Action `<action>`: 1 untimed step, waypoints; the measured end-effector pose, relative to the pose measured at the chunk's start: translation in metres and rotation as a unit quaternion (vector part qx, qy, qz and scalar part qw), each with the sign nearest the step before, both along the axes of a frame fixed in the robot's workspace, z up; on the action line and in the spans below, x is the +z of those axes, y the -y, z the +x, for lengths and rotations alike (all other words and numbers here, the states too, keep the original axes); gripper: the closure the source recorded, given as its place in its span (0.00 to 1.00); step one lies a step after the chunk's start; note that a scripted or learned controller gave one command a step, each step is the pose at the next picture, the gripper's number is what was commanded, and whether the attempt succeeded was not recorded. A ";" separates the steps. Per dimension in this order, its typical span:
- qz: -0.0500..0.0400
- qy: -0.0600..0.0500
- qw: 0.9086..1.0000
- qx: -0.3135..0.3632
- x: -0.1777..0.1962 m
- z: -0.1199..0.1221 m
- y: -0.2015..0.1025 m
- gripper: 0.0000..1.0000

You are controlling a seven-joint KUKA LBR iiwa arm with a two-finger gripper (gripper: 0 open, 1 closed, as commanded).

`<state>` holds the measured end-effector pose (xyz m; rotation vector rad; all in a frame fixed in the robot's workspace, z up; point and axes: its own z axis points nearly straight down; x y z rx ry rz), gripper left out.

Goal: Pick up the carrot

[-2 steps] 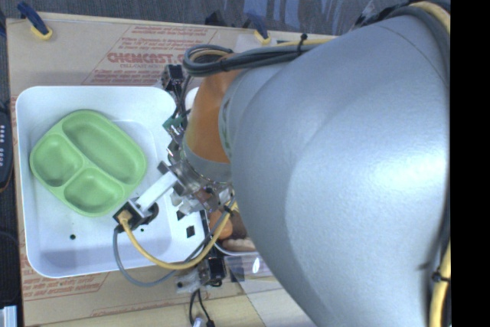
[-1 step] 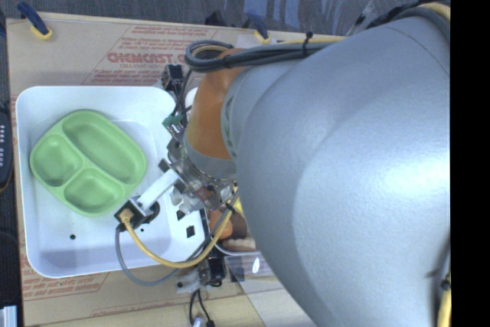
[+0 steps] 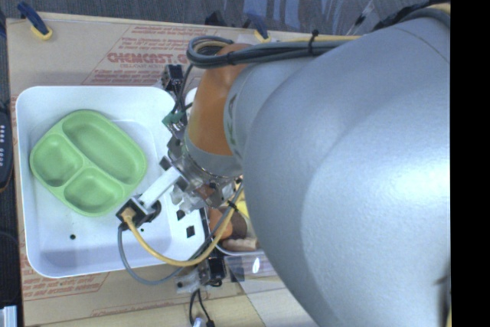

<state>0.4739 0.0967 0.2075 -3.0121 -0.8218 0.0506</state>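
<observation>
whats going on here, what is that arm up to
The arm leans in from the right, its gripper low just past the left bin's right wall. Orange-brown bits show under it, but whether one is the carrot, or anything is held, cannot be told. A green plate lies in the left bin.

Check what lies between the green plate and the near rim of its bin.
In the camera view, only bare white floor lies between the green plate and the near rim, save one small dark speck.
</observation>
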 end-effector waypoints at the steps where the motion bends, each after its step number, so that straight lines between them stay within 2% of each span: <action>1: 0.002 -0.005 1.000 0.009 0.009 0.000 -0.002 1.00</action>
